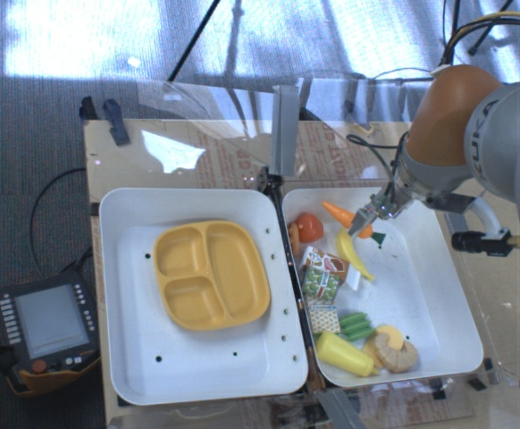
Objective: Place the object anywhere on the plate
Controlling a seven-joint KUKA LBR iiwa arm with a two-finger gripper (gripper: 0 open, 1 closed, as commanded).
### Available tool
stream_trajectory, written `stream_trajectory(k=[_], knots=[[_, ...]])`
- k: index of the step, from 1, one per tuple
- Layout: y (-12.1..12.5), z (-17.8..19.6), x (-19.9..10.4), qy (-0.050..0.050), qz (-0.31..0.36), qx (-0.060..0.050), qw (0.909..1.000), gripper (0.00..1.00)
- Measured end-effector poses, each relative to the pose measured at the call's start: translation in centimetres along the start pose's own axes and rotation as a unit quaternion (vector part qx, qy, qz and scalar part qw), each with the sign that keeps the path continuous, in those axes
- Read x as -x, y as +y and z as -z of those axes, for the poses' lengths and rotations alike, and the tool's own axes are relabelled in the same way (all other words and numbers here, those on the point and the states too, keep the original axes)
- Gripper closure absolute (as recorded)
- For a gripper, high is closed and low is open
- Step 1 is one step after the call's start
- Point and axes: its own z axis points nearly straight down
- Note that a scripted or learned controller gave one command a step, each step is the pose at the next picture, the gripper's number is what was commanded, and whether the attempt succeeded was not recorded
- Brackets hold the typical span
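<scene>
A yellow plate (211, 273) with three compartments lies in the left white bin (135, 338). The right bin (430, 302) holds several toy foods along its left side: a red tomato (309, 227), an orange carrot (337, 212), a yellow banana (354, 256), a printed snack packet (322, 275), a green vegetable (356, 325), a yellow bottle (343, 354) and a tan bread roll (396, 350). My gripper (362, 225) reaches in from the right and is low over the carrot's right end and the banana's top. Whether it touches either I cannot tell.
A grey metal post (285, 132) stands at the back where the two bins meet. The bins' raised rims meet in a ridge between plate and toys. A teach pendant (46, 324) lies on the floor to the left of the bench.
</scene>
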Motion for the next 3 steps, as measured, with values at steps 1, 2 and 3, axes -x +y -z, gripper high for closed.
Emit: stream_trajectory(k=[1,2,3], knots=[[5.1,9.0,-7.9,-0.002,0.085,0.003,0.9963,1.0],[4.9,8.6,-7.9,0.0,0.085,0.001,0.9964,0.0],[6.2,3.9,-16.9,0.001,-0.05,-0.002,0.9988,0.0]])
